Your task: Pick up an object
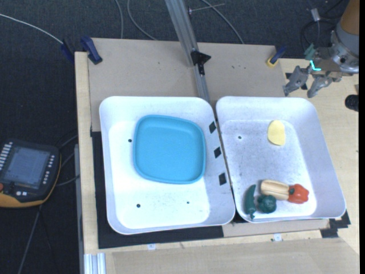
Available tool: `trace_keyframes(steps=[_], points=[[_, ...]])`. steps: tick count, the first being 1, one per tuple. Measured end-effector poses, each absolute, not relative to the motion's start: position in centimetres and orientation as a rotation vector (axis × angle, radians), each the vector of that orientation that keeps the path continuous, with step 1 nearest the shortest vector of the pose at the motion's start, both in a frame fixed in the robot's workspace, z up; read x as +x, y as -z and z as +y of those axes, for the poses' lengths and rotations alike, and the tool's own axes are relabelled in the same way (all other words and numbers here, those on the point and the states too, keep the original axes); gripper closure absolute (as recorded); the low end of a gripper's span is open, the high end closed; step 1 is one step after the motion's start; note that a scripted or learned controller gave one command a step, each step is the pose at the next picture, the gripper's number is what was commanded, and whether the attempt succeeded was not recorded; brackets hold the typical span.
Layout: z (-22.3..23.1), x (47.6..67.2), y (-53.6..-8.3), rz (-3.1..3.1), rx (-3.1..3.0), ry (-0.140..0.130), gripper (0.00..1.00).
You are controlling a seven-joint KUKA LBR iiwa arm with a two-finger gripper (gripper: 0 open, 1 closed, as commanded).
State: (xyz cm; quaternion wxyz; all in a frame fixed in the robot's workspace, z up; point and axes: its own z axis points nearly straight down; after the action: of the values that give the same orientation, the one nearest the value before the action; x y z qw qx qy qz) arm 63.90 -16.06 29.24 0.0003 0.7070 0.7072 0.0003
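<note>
My gripper (306, 83) hangs above the bench beyond the far right corner of the right bin (319, 130), fingers spread open with nothing between them. In the right bin a pale yellow lemon-shaped piece (276, 133) lies near the far side. At the near edge lie a tan bread-like roll (274, 188), a red pepper (298, 194) touching its right end, and a dark green vegetable (259, 201) at its left. A blue square plate (169, 148) lies in the left bin (117, 170).
A slanted metal pole (183, 21) rises from the bench behind the bins. Blue clamps (91, 50) and a yellow clamp (276, 56) hold the board's far edge. A handheld pendant (25, 173) lies on the floor at left, with cables behind.
</note>
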Motion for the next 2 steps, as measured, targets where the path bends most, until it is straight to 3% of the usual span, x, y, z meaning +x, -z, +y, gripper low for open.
trace_keyframes(steps=[1,2], points=[[-16.1,63.9,-29.2,2.221,2.221,-0.001,0.0],[-15.8,63.7,-23.0,2.225,2.224,0.004,0.0]])
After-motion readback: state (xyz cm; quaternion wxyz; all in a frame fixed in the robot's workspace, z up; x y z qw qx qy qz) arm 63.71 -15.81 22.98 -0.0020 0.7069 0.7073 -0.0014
